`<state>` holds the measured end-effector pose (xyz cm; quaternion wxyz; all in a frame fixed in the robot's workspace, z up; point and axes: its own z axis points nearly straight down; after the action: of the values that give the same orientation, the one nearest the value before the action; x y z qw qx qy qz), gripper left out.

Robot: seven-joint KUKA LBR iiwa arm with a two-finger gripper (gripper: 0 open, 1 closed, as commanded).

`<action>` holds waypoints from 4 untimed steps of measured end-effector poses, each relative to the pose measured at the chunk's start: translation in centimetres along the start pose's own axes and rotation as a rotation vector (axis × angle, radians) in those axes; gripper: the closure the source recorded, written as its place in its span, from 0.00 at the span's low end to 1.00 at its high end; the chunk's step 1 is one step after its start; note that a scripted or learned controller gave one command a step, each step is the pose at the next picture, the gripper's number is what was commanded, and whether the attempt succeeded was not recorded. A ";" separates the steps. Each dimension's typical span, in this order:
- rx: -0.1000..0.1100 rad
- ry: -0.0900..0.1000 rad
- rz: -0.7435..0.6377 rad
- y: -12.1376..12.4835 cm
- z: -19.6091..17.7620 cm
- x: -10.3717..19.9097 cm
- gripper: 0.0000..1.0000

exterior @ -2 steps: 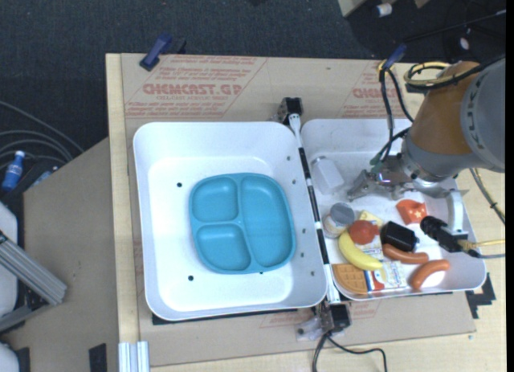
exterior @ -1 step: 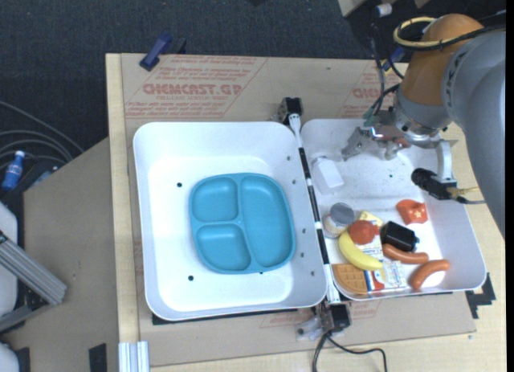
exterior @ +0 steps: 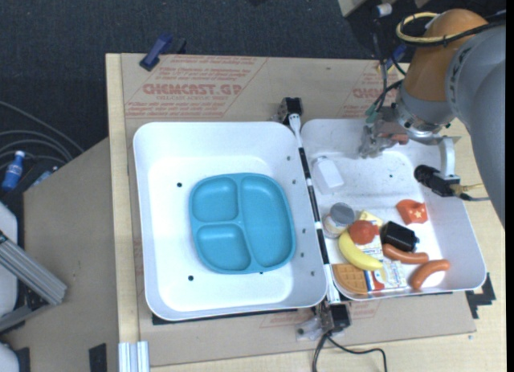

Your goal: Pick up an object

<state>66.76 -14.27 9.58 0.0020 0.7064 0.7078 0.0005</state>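
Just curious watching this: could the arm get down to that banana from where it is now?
Probably yes. The banana lies on top of the pile in the right bin, nothing covering it, and the gripper hangs over that bin's far end.

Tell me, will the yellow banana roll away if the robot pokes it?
Probably not far. The banana is curved, so it would likely rock or spin rather than roll. It also lies packed among other toys in the right bin, which should stop it. It looks smooth and glossy, likely light plastic, so it might slip from the gripper.
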 end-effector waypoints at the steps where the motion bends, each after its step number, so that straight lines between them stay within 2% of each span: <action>1: 0.001 0.000 0.000 0.0 0.0 0.0 0.00; 2: -0.002 -0.001 -0.001 0.1 -1.0 0.0 1.00; 3: -0.002 -0.001 -0.001 0.1 -1.0 0.0 0.00; 4: 0.007 0.004 0.001 -0.2 1.1 2.9 0.00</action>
<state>66.56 -11.36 8.45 -0.0017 0.7068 0.7074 -0.0005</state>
